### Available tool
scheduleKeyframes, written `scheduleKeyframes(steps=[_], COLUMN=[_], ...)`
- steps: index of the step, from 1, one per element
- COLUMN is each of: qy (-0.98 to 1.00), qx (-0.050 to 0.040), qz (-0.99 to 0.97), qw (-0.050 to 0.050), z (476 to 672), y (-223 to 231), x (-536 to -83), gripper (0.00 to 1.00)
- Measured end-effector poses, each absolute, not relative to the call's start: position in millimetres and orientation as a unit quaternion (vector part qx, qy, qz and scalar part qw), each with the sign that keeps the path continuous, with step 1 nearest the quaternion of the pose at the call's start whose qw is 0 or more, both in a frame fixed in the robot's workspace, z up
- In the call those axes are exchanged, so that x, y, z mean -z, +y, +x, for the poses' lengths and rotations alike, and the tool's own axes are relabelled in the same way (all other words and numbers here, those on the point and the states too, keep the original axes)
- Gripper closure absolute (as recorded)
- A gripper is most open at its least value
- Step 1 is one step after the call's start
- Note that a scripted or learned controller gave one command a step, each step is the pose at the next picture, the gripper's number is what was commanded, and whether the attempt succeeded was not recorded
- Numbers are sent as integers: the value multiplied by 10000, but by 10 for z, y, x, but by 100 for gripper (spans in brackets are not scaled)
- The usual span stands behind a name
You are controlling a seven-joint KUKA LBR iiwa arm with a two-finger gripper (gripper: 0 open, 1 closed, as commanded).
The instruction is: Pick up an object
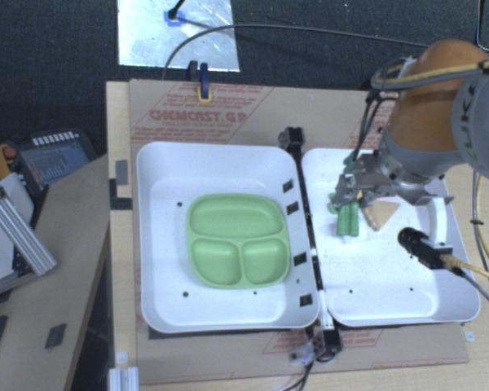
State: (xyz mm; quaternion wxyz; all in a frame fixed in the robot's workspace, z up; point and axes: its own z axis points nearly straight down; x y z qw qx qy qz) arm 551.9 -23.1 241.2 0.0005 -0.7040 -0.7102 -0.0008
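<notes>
The grey and orange arm's hand [348,195] is down inside the right shallow white plastic bin [391,300], right over a small green block-shaped object [347,220]; whether its grip is closed on anything I cannot tell. The green object lies on that bin's floor, beside a tan wedge-shaped piece [383,214], so lifting seems yet to come. The left bin [159,169] carries a pale green sectioned plastic tray [235,239].

Dark carpet floor [49,55], cardboard-topped bench [228,108]
</notes>
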Motion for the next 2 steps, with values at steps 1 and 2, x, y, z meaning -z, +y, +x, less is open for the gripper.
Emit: scheduleKeyframes(steps=[1,2], qy=[-7102,-7099], qx=[9,15], qz=[-7040,-7043], qw=[-2,-6], z=[5616,5866], y=[308,692], x=[-2325,-2284], gripper=[100,100])
